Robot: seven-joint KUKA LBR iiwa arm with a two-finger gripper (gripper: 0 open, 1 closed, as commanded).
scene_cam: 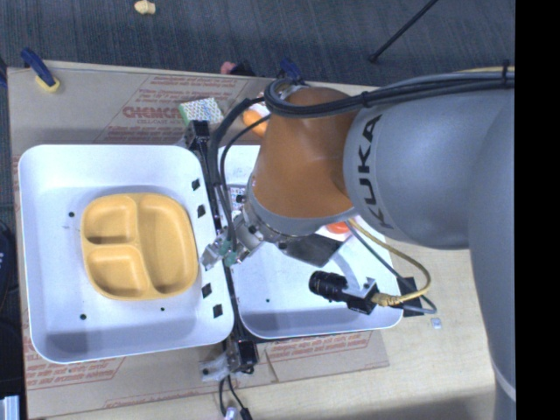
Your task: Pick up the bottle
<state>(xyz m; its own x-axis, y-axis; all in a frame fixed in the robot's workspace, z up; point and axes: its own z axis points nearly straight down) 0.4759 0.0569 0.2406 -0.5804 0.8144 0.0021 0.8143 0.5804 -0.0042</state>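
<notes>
Where grey arm [420, 164] with orange band [302, 160] reaches in over right bin [289, 318]: claw hidden beneath wrist, grip state impossible to tell. Bottle not identifiable, likely covered by arm. Yellow divided plate [138, 243] in middle of left bin [52, 199].

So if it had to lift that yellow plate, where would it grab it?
Probably by the rim: the plate lies flat in the left bin, so nothing can slide under it. Coming straight down, one finger inside and one outside the right rim, the side nearest the arm, looks best. The raised ridge between its compartments is another option.
</notes>
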